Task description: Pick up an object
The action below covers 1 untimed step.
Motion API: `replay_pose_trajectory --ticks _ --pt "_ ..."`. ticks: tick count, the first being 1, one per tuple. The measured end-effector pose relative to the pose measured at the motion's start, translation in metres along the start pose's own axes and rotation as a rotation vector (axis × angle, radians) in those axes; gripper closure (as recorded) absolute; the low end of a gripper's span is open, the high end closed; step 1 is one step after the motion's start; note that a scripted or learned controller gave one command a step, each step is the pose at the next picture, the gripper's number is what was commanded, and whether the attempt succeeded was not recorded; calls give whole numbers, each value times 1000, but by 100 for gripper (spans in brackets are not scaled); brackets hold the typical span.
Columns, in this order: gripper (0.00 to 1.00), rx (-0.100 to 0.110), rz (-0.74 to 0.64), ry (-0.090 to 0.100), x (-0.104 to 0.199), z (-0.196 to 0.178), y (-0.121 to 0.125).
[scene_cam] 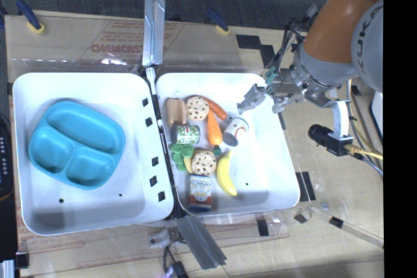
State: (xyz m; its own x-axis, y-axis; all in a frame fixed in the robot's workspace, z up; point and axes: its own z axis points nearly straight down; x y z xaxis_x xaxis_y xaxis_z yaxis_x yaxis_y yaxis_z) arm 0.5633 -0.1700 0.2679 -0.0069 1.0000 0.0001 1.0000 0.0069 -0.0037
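Nearest cam: arm wrist w/ orange band (339,26) is hanging over right bin (273,172). Gripper (251,99) is hovering at bin's upper right; claw state: cannot tell. Carrot (214,129) is lying mid-bin, long axis near-vertical in view, tip pointing down. Risk: packed neighbours, can (234,131) touching, are inviting a nudge or slipped grasp.

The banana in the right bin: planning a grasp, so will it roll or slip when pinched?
The banana looks like glossy smooth plastic, so it may slip between fingers. Its curved shape lying flat probably resists rolling, though a push might spin it. A cookie touching its upper end could get nudged.
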Motion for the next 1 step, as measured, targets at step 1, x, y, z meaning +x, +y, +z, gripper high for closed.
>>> replay_pose_trajectory --ticks 1 --pt "0 5 -130 2 -7 92 27"
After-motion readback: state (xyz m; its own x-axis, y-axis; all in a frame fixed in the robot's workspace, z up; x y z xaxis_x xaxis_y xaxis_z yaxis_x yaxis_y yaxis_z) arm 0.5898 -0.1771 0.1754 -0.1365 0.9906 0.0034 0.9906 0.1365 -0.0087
